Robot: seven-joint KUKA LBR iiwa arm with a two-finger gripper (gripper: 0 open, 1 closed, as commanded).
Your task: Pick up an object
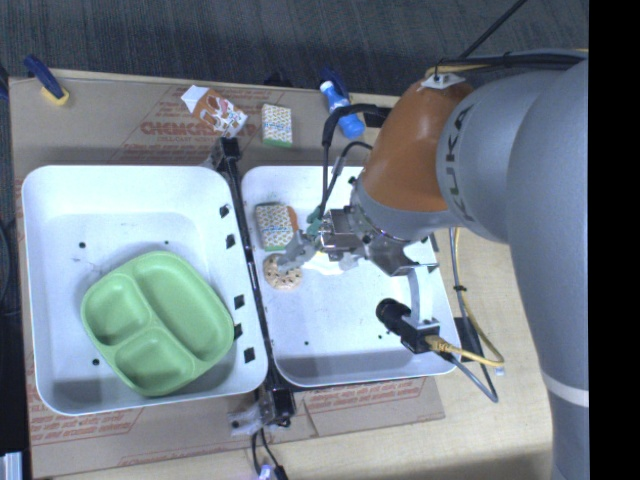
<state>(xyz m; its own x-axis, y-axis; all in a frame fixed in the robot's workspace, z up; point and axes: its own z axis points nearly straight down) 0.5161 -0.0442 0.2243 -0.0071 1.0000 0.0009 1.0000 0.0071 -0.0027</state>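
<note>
Left bin [40,268]: green divided plate [157,320], lying flat.
Right bin [350,368]: snack packet [273,224] by left wall; round cookie [283,272] just below.
Pincer [296,256]: low over cookie, finger state unclear.
Desk [150,118]: two small packets behind bins.

Views: one, the camera view.
Position: fixed above the bench [480,408], high enough to take in both white bins whole.
Direction: looks down at a slant; the far bench edge and dark floor lie along the top.
Left bin [60,208]: sits left of centre.
Right bin [330,353]: sits at centre, partly covered by the arm [480,148].
Nearness: the arm enters from the right and looms large, nearer the lens than the bins.
</note>
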